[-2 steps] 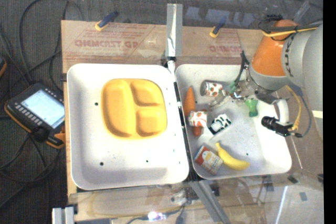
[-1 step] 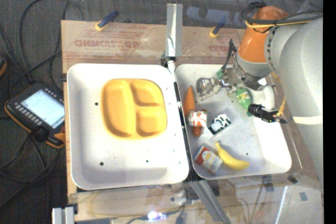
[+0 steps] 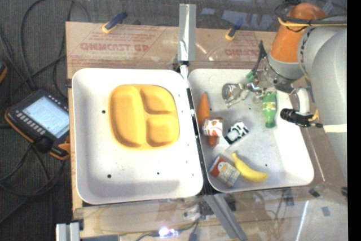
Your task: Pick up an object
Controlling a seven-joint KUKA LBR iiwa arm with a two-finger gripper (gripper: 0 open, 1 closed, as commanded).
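Note:
The right bin (image 3: 293,163) holds several objects. An orange carrot (image 3: 203,106) lies by its left wall, with a red and white carton (image 3: 212,127) just below it. A black and white item (image 3: 237,132) sits beside the carton. A yellow banana (image 3: 250,169) and a red-labelled packet (image 3: 224,171) lie near the front. A green bottle (image 3: 270,108) lies at the upper right. My silver gripper (image 3: 232,92) hovers in the upper middle of this bin, right of the carrot's top and left of the bottle. I see nothing held in it.
The left bin (image 3: 96,178) holds a yellow compartment tray (image 3: 145,114). A metal post (image 3: 185,36) stands behind the gap between the bins. My grey arm with its orange band (image 3: 290,42) crowds the right bin's upper right corner. A handheld pendant (image 3: 42,118) lies left of the bench.

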